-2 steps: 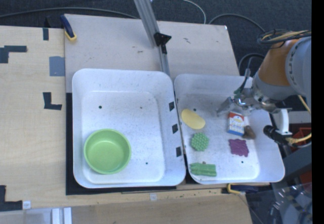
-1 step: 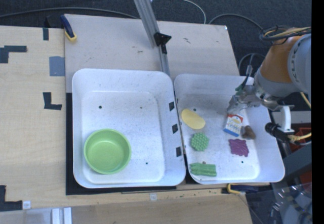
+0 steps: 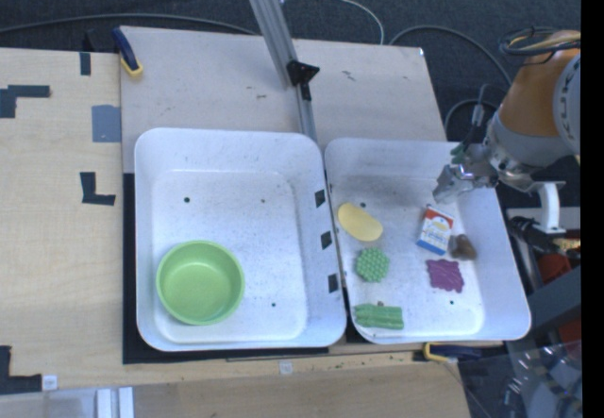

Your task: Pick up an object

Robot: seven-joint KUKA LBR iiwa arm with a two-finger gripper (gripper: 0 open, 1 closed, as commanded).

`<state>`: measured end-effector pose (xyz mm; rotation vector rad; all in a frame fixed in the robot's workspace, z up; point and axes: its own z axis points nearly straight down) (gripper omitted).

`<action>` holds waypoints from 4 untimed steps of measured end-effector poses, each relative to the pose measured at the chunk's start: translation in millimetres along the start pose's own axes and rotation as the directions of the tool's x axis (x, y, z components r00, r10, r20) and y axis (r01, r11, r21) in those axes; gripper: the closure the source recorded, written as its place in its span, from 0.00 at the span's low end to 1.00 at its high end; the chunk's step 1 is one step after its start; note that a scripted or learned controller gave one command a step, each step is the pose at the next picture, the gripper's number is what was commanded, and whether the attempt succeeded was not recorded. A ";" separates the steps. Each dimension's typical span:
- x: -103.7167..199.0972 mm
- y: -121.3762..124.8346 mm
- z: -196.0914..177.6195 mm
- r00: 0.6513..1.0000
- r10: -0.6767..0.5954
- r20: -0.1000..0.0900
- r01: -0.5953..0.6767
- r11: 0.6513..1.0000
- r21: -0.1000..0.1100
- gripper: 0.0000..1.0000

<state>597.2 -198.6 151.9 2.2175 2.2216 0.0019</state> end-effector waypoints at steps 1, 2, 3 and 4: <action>1.4 4.1 -63.3 1.000 0.000 0.001 0.000 1.000 -0.003 1.00; -5.8 5.6 -124.5 1.000 0.000 0.002 0.000 1.000 -0.003 1.00; 51.9 -9.1 -109.6 1.000 -0.004 -0.003 0.004 1.000 0.005 1.00; 103.1 -20.8 -94.1 1.000 -0.004 -0.002 0.004 1.000 0.006 1.00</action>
